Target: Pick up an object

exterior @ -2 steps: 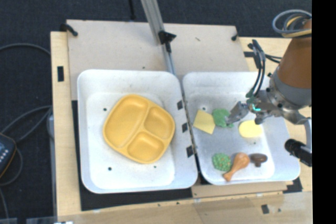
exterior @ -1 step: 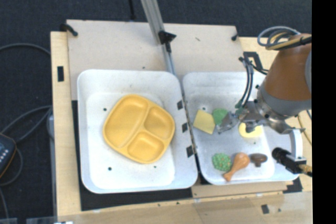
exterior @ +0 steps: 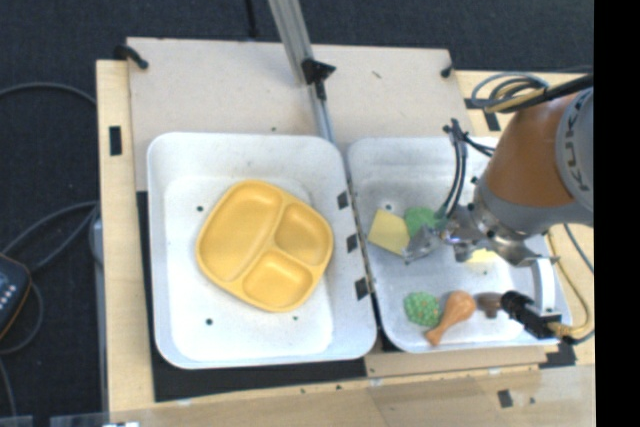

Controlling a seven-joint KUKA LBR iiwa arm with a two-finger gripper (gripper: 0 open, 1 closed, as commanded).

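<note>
While the yellow wedge [exterior: 389, 231] is lying near the left wall of the right bin [exterior: 400, 160], you are seeing the gripper [exterior: 438, 242] hanging just beside it, next to a green piece [exterior: 422, 218]. A green lump [exterior: 422, 307] and a drumstick [exterior: 450, 315] are resting near the front edge. A yellow tray [exterior: 264, 244] is sitting in the left bin [exterior: 180, 165].

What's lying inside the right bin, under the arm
The right bin holds a yellow block, a green piece beside it, a green lump and an orange drumstick. The arm covers the bin's right part, hiding anything beneath it.
</note>
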